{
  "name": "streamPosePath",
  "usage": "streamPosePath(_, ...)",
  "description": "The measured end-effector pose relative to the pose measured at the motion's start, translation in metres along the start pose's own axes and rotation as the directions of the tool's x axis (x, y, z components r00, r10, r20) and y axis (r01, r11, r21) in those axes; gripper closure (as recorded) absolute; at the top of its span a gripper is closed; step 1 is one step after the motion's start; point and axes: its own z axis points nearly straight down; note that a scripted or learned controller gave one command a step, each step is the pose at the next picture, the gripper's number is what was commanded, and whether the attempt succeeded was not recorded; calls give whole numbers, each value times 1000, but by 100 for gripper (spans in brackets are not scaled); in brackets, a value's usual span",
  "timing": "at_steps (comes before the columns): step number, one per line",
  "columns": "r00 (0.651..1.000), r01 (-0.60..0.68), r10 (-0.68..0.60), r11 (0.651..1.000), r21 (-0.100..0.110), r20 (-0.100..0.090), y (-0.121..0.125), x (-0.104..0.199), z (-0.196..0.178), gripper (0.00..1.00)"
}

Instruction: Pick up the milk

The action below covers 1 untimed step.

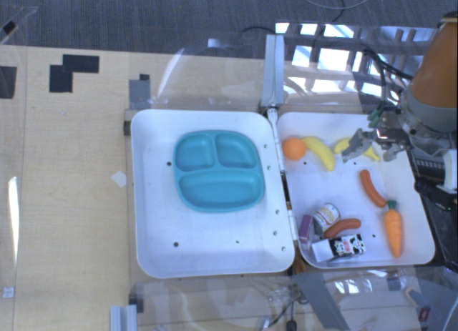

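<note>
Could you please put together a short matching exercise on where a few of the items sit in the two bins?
Things:
1. milk carton
2. orange
3. carrot
4. blue divided plate

Places:
A. far left corner of the right bin
B. middle of the left bin
C. near edge of the right bin, beside a sausage
D. right side of the right bin, toward the near edge

Pairs: 1-C, 2-A, 3-D, 4-B
</note>
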Motion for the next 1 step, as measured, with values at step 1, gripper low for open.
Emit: streamPosePath(1,974,-228,228,974,1,0,-59,38,65,0)
